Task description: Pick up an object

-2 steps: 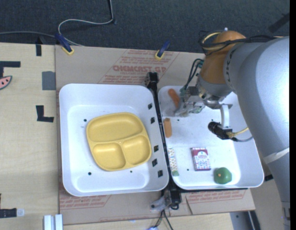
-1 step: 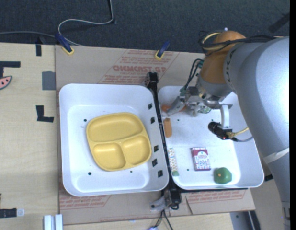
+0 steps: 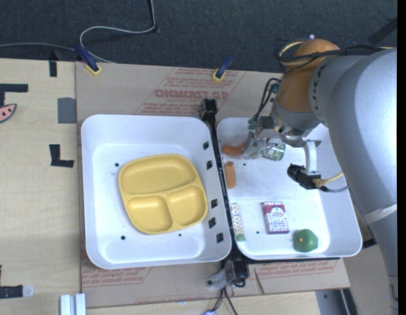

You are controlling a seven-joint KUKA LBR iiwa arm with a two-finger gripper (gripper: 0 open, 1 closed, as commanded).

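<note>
My gripper (image 3: 257, 144) is low over the back left part of the right bin (image 3: 334, 209), under the orange wrist band. An orange object (image 3: 231, 151) lies just left of it against the bin's left wall. A small pale greenish object (image 3: 274, 151) sits right beside the gripper; whether it is held is unclear. A small orange block (image 3: 230, 174) lies a little nearer the front. A red box (image 3: 275, 216) and a green ball (image 3: 305, 240) rest near the front of the same bin.
The left bin (image 3: 98, 176) holds a yellow divided plate (image 3: 163, 192). A patterned strip (image 3: 236, 220) lies along the right bin's left wall. The grey arm (image 3: 367, 123) covers the right bin's back right corner. Black clips (image 3: 208, 109) join the bins.
</note>
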